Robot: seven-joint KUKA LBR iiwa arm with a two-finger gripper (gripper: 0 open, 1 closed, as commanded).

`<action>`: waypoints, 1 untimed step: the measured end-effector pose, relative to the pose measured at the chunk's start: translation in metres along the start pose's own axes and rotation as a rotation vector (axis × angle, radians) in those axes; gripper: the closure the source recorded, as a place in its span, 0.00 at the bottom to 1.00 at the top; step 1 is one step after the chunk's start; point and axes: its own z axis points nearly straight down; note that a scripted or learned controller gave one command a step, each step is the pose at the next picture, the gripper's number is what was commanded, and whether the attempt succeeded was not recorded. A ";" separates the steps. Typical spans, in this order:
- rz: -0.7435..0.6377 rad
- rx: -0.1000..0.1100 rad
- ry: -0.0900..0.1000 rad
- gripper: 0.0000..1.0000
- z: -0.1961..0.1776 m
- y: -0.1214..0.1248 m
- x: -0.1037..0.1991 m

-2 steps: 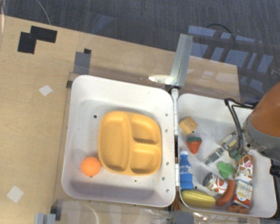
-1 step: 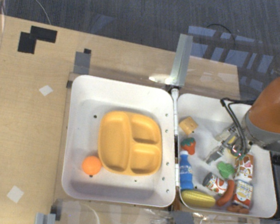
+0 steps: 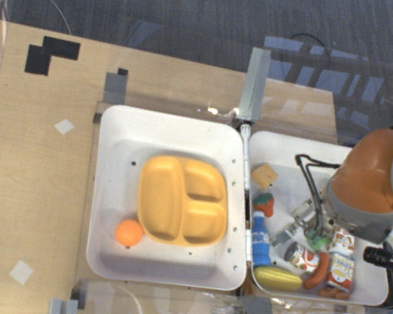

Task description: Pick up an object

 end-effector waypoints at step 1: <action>0.175 -0.006 0.001 0.00 0.008 0.053 -0.062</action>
